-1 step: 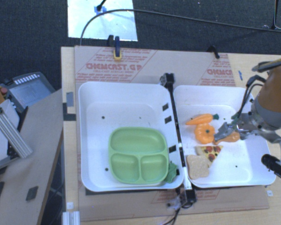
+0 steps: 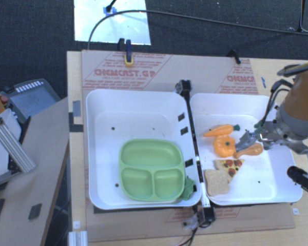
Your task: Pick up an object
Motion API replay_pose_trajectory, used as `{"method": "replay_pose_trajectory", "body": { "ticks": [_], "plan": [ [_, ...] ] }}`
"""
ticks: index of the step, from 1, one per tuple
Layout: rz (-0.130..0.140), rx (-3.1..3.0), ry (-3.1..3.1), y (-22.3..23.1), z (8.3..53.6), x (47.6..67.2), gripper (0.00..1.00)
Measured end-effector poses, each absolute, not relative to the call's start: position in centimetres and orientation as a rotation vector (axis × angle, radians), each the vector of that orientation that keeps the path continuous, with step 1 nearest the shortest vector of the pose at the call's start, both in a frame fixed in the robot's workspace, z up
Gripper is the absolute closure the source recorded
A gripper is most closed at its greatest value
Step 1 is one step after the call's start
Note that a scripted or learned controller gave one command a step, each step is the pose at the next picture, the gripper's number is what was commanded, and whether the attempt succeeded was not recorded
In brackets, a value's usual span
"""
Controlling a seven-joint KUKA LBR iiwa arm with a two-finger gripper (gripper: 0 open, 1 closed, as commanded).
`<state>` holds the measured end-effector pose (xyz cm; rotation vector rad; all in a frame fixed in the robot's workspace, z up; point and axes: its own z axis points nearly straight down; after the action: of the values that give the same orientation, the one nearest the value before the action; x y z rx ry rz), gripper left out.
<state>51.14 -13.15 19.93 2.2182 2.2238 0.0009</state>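
Camera view: both white bins side by side; the arm reaches in from the right over the right bin.
Gripper: the gripper sits low in the right bin, its tip just right of the orange pepper and over the stem end of the orange squash-shaped toy.
Jaws: cannot tell whether spread or pressed together (the metal tip is small and blurred against the toys), and nothing shows clearly between them.
Task things: carrot at the far side of the cluster, pepper just below it, pizza slice and bread slice nearer, all in the left half of the right bin.
Left bin: a green divided plate with a dark green leafy toy at its right edge, well apart from the gripper.
Risk, crowding: the pepper, squash toy and carrot lie touching or nearly so, so a closing grip may nudge one away and catch nothing.
Risk, shape: the round pepper likely squirts sideways out of a pinch taken off its middle.
Risk, flat pieces: pizza and bread lie flat on the floor, hard to get fingers under.
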Motion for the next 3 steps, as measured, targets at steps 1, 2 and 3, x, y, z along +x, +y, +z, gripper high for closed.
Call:
{"method": "replay_pose_trajectory", "body": {
  "ticks": [1,2,3],
  "plan": [
    [0.000,2.220,2.223,-13.3,15.8,51.0,0.00],
    [0.001,2.221,2.223,-13.9,9.9,50.8,0.00],
    [0.006,2.218,2.219,-14.0,8.9,51.0,0.00]
  ]
}}
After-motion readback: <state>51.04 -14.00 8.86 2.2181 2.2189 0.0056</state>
